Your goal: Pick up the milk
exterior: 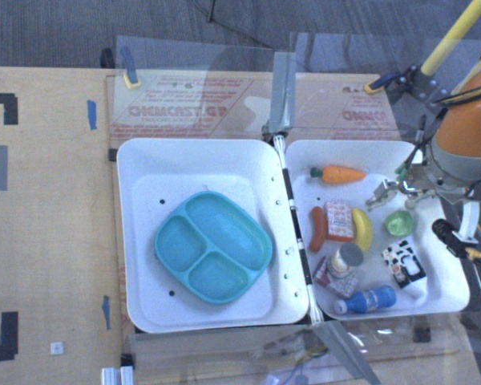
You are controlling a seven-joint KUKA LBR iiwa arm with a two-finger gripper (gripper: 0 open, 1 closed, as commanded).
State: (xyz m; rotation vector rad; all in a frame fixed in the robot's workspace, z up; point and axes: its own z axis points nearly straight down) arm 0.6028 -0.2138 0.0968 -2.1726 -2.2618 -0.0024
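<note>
**Q:** Bins first, what's kept in each?

**A:** Left bin (136, 183) is taken up by a blue divided plate (213, 247), all three sections bare. Right bin (445, 291) is crowded: carrot (341, 175) at the far end, sausage (318, 228), small red-and-white box (338, 220), banana (362, 229), green cup (398, 223), can (345, 267), blue bottle (366, 300) along the near wall.

**Q:** And the milk?

**A:** Milk (405, 264), a black-and-white cow-patterned carton, is laid flat in the right bin's near right part, just below the green cup.

**Q:** Gripper?

**A:** Gripper (391, 192) is seen above the right bin, fingers spread, nothing pinched, well apart from the milk. Arm is cut off at the right edge. Box label can't be read.
</note>
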